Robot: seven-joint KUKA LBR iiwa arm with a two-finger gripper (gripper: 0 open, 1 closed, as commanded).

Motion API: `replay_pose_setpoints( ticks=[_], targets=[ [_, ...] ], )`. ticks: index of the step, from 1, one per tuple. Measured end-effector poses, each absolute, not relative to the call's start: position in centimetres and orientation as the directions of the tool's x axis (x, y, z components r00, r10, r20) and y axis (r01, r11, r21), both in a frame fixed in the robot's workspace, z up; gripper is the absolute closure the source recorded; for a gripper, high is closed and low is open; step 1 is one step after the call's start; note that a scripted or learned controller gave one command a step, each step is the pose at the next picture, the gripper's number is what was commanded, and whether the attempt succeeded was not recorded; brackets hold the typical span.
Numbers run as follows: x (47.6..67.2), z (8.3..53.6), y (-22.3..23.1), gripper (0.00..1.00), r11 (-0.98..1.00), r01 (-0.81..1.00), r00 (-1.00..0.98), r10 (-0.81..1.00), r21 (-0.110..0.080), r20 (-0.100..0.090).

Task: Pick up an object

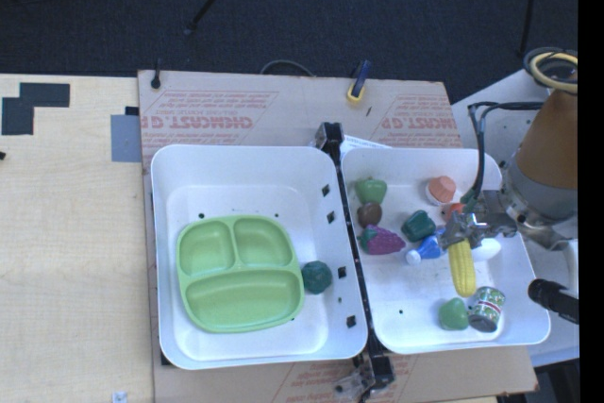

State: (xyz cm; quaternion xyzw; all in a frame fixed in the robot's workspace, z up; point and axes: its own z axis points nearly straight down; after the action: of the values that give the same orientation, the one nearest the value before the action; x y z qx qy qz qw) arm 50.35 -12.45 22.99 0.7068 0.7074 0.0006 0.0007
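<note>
The right bin [528, 316] holds several toy foods. Among them are a green pepper [371, 191], a brown piece [369, 213], a purple eggplant [382, 242], a dark green piece [417, 225] and a blue and white bottle [427, 249]. There are also a yellow corn cob [461, 269], a salmon piece [441, 191], a light green piece [453, 313] and a small can [486, 309]. My gripper [461, 227] hangs low over the right half of this bin, just above the top end of the corn cob and right of the dark green piece.
The left bin [189, 175] holds a light green divided plate [239, 272] with a dark green ball [316, 277] beside its right edge. A black divider [342, 231] runs between the bins. A yellow and blue clamp [358, 82] sits on the cardboard behind.
</note>
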Motion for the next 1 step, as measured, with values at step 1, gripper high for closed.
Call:
replay_pose_setpoints(
  ticks=[1],
  targets=[
    [53.26, 23.72, -8.65, 1.00, 0.004, 1.000, -0.004, 1.000, -0.001, 0.001]
  ],
)
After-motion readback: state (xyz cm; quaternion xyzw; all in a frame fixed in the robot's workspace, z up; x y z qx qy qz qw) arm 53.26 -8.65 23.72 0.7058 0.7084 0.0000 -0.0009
